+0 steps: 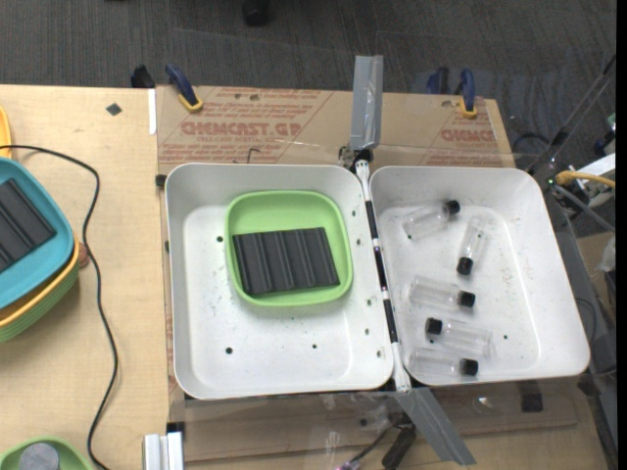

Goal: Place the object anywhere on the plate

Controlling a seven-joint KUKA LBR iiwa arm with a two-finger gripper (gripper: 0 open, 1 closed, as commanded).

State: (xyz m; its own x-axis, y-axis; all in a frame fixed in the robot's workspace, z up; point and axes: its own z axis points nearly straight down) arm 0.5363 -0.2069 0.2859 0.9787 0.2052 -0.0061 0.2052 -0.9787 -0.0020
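Left bin [196, 302]: shallow white plastic, rounded corners, a few small dark holes in the floor.
- Green plate [289, 202] sits toward the bin's back half. Squarish, rounded corners, raised rim, matte.
- Dark grey ribbed pad [287, 260] lies flat on the plate, covering most of its floor, slightly skewed.

Right bin [534, 292]: same moulding, touching the left bin along a black hinge-like seam.
- 5 clear vials with black caps lie on their sides, scattered. None is on the plate.
- vial 1 [431, 219] at the back, vial 2 [474, 241] just right of it, vial 3 [439, 292] mid-bin, vial 4 [462, 337] below that, vial 5 [436, 364] at the front wall.
- Their glassy bodies are hard to separate from the white floor. The caps read clearly.

Surroundings:
- Printed cardboard sheet [255, 120] lies under the bins' back edge, held by 2 blue clamps [183, 86].
- Grey tape strip [367, 106] runs down to the seam.
- On the pale wooden bench [78, 390]: stacked teal and yellow trays [39, 262] and a black cable [101, 302].

Gripper's opening and hold: cannot tell.
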